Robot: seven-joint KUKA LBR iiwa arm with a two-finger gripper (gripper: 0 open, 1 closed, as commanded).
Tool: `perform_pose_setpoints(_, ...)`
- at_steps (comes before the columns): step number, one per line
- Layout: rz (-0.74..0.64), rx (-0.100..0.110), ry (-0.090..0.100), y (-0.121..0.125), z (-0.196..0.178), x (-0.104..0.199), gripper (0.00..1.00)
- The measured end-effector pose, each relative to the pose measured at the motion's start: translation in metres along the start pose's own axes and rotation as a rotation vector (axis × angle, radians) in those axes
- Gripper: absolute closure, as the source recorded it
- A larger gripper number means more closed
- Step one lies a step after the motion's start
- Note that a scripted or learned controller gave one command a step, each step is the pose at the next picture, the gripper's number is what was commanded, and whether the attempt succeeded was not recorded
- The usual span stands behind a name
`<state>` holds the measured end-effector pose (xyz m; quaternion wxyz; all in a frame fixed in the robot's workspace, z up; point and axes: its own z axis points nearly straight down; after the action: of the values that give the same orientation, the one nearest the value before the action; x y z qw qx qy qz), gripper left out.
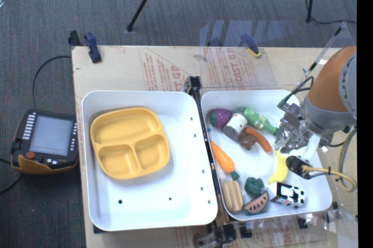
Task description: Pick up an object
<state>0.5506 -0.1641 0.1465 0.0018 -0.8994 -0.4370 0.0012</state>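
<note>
Two white bins (145, 215) are sitting side by side on the bench. Gripper (289, 139) is hovering over the right bin's toy food (245, 142); grip state cannot be determined.

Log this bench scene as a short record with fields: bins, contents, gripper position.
left bin: shallow white bin holding a yellow three-compartment plastic tray
right bin: shallow white bin holding toy foods
right bin contents: purple eggplant toy, orange carrot toy, green broccoli toy, watermelon slice toy, yellow banana toy, tan bread toy
gripper: two-finger gripper over the right side of the right bin, above the banana
beside bench: handheld control pendant on the floor at left
</note>
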Motion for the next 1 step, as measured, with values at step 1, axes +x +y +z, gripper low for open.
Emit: perform_pose_setpoints(1,0.360,0.008,-0.002,-0.0443,0.0347,-0.0198,1.00)
